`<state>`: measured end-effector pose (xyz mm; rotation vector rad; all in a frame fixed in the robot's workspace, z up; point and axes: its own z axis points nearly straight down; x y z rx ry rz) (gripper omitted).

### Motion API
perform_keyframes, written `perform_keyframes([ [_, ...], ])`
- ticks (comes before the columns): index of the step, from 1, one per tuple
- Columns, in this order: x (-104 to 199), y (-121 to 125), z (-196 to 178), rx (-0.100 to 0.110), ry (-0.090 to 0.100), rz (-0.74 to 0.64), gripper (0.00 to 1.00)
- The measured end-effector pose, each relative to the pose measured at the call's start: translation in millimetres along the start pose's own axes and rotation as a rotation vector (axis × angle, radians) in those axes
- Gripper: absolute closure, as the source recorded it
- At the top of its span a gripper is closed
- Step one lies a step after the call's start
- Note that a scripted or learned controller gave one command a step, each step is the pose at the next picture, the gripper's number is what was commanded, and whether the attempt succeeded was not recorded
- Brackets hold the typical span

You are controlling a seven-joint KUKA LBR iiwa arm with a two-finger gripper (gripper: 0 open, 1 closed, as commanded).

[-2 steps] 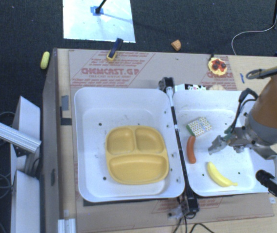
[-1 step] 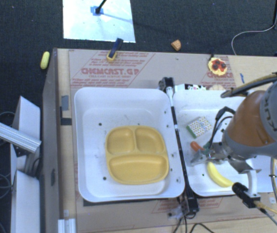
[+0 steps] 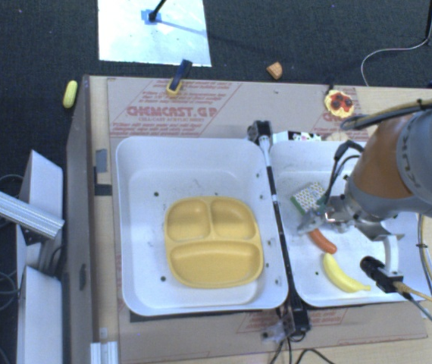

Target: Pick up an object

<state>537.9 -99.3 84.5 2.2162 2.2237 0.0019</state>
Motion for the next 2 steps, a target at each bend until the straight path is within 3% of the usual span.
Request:
perform_keyframes([
  [1,-0.2,0.5,-10.3,-0.001,0.000,-0.004,1.00],
  [2,84.3,39.9,-100.9,-0.002,0.003,-0.002,1.00],
])
